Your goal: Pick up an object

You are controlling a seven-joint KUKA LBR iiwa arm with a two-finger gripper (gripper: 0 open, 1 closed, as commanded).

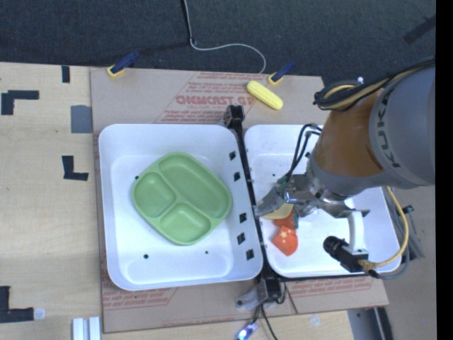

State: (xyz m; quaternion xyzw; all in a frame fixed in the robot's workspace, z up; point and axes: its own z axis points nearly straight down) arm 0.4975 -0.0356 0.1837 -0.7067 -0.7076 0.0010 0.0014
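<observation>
On the bench, the left bin holds a green tray; the gripper hangs over a red object in the right bin, jaw state indeterminable.

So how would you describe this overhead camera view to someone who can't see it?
A grey and orange robot arm reaches into the right white bin, its gripper low over a small red object. The left white bin holds a green divided plate, and a yellow object lies on the cardboard behind the bins.
</observation>
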